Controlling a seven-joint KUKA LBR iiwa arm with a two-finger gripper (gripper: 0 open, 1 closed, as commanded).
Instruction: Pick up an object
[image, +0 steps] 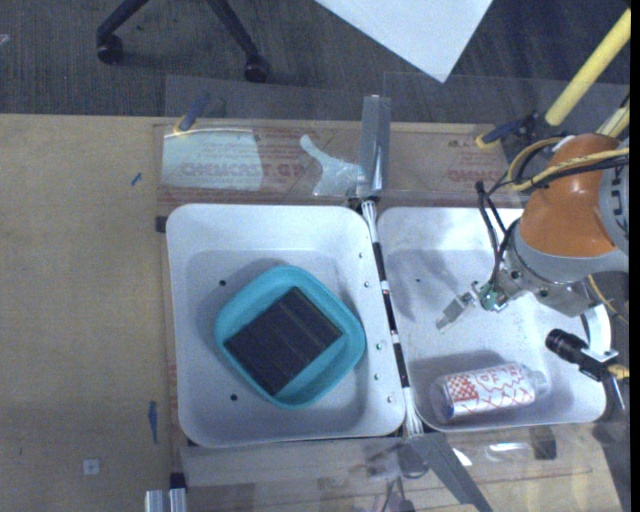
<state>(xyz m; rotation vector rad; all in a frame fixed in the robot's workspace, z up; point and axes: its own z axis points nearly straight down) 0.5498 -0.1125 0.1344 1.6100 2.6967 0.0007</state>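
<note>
A clear plastic bottle (492, 389) with a red and white patterned label lies on its side near the front wall of the right bin (430, 240). In the left bin (200, 250) sits a teal bowl (345, 335), and a dark flat block (283, 340) rests inside it. My gripper (468, 305) hangs over the middle of the right bin, up and a little left of the bottle and apart from it. It is open with nothing between its fingers.
The grey arm with its orange band (565, 215) reaches in over the right bin's right side, with black and yellow cables around it. A metal divider post (375, 145) stands behind the bins. Crumpled clear plastic (330, 172) lies on the bench at the back.
</note>
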